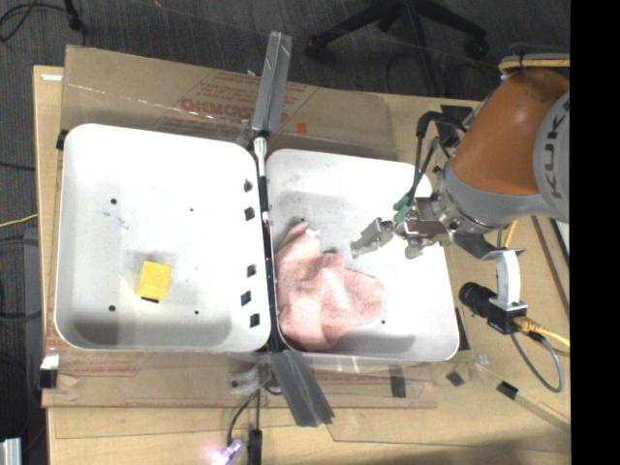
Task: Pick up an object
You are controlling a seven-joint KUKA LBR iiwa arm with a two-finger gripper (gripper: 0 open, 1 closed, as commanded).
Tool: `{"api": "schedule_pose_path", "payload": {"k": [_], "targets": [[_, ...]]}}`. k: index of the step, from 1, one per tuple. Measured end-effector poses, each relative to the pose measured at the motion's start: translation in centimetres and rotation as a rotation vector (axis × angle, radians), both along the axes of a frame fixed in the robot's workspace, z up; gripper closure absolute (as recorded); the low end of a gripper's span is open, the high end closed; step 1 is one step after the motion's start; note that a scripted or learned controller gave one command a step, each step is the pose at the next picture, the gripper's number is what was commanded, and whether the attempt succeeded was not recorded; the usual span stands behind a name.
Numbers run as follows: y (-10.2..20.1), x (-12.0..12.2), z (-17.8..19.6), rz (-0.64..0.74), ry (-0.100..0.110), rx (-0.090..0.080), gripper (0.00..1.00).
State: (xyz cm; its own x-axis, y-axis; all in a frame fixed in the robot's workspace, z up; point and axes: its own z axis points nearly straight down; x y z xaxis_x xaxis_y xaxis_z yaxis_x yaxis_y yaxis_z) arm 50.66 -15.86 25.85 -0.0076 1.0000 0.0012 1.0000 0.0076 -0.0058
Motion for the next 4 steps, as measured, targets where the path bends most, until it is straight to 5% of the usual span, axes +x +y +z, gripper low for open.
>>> {"api": "schedule_pose_path", "payload": {"k": [1,2,3,4], "targets": [[0.3,2.5,-5.9,0.17,-0.001,0.001,0.0],[2.4,3.6,-16.6,0.376,-0.006,0.001,0.0],[2.4,3.6,-15.6,0.381,-0.005,0.001,1.0],[7.2,6.9,-6.7,0.147,-0.004,-0.001,1.0]]}}
